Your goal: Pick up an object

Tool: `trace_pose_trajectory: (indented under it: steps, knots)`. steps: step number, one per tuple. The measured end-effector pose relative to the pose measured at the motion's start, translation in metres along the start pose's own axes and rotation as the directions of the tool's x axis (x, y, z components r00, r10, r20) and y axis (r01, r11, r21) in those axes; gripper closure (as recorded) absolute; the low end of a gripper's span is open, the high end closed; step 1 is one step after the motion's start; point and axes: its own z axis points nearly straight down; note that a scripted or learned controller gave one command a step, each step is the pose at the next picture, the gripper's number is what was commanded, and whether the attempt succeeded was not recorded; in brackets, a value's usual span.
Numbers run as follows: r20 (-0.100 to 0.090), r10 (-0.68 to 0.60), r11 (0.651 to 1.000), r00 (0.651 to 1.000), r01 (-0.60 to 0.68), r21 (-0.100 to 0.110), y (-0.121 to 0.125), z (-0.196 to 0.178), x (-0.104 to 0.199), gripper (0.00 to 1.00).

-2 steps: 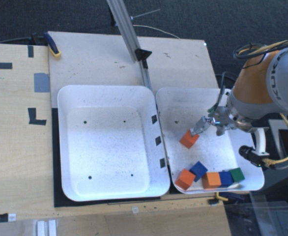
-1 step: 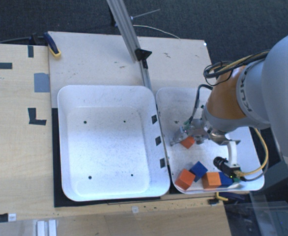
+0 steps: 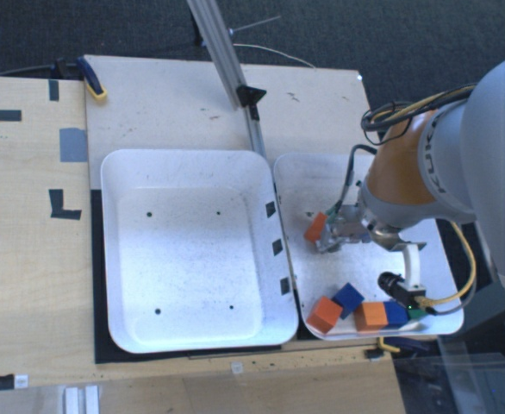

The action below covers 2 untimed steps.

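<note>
Camera view: pincer point(image 3: 328, 238) beside orange block point(image 3: 315, 228); four blocks point(image 3: 349, 297) near.

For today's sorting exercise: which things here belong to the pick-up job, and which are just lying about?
Job:
- end effector
- small orange block beside it
- orange cube, blue cube, orange cube, blue block near the bin's front edge
- right white bin

Lying about:
- left white bin
- yellow-tipped blue clamp
</note>
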Motion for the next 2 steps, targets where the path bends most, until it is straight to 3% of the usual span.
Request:
trace_pose_trajectory:
  steps: [1, 2]
  knots:
    - [0.0, 0.001, 1.0, 1.0, -0.001, 0.001, 0.0, 0.001, 0.0, 0.0]
    - [0.001, 0.0, 1.0, 1.0, 0.0, -0.005, 0.054, 0.009, -0.006, 0.0]
